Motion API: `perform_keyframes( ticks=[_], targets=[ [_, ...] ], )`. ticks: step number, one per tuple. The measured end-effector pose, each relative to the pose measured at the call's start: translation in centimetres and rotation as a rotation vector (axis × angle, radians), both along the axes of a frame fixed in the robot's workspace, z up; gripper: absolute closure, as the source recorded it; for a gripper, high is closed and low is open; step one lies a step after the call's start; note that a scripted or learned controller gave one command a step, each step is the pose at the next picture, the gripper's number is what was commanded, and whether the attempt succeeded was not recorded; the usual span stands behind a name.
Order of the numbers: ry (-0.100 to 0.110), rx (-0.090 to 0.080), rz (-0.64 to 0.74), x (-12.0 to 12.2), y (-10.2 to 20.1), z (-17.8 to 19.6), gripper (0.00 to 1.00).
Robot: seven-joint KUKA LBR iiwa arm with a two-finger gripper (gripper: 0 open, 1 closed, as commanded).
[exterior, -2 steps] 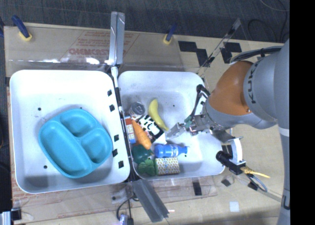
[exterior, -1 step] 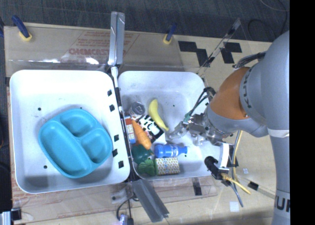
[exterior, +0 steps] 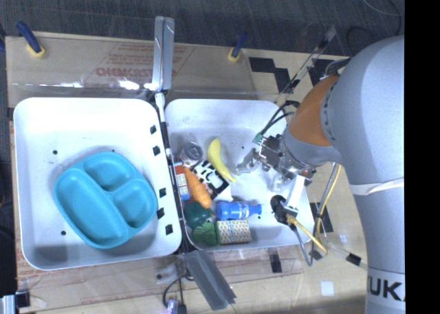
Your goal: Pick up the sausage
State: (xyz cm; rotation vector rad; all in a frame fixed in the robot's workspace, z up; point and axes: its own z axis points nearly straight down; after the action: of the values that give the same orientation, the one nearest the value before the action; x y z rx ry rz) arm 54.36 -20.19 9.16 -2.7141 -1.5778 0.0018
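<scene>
Item: sausage (exterior: 198,191). Taken to be the orange-brown elongated piece, though its identity could not be confirmed at this size. It lay at a slant in the right bin (exterior: 227,108), close to that bin's left wall, touching or overlapping a black-and-white box (exterior: 210,172) above it and a green item (exterior: 199,215) below it.

Item: gripper (exterior: 265,159). It hung over the right bin's middle, to the right of a banana (exterior: 218,158) and well apart from the sausage. How open or closed it was could not be told from this angle. Nothing could be made out in its grasp.

Item: arm (exterior: 364,127). Grey with an orange band, it entered from the right and reached over the right bin's far edge.

Other contents, right bin: a blue bottle (exterior: 237,209) lying on its side, a patterned can (exterior: 234,231) below it, and a small round metal-topped object (exterior: 192,150) near the top left.

Left bin (exterior: 41,117): held a blue divided plate (exterior: 104,198).

Status: the pick was not done. The sausage rested among its neighbours, unlifted. Judged remaining were travel leftward across the banana and box, descent onto the sausage, closing on it and the lift. The crowding beside the bin wall looked likely to hinder a clean grasp.
</scene>
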Motion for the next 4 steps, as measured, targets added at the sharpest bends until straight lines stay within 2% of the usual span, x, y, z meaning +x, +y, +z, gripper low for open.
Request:
perform_keyframes(
  ticks=[1, 2, 3, 4],
  targets=[
    [0.0, 0.002, 0.342, -6.7, 2.1, 0.7, 0.0],
    [0.0, 0.001, 0.355, -0.7, 3.0, 2.1, 0.0],
    [0.002, 0.002, 0.202, -2.9, 3.0, -0.1, 0.0],
    [0.002, 0.002, 0.202, -2.9, 3.0, -0.1, 0.0]
  ],
)
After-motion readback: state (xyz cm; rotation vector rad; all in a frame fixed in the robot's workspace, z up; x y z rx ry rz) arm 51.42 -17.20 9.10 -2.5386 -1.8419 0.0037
